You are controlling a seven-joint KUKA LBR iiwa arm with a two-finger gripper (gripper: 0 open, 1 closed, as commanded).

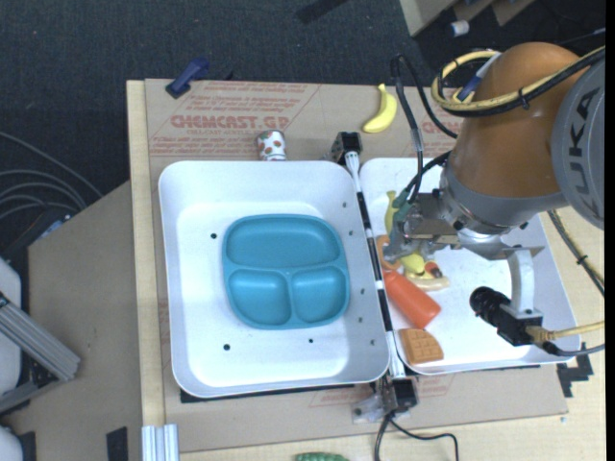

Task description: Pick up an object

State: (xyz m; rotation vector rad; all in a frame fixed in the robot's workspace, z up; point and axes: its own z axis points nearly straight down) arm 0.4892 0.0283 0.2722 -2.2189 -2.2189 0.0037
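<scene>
2 bins (192, 353) | blue tray (285, 269) left | carrot (411, 298), cracker (421, 345) right

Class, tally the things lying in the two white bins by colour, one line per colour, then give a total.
Blue: 1, the divided plate
Orange: 1, the carrot
Tan: 1, the cracker
Yellow: 1, a piece under the tool, partly hidden
Total: 4

- A robotics lab or test cell: a grey industrial arm with an orange band (519, 113) reaches over two shallow white plastic bins (192, 257).
- The bins sit on a bare brown board printed "CHEMCAST" (231, 123).
- Loose black cables (38, 200) trail across dark carpet (86, 27).
</scene>
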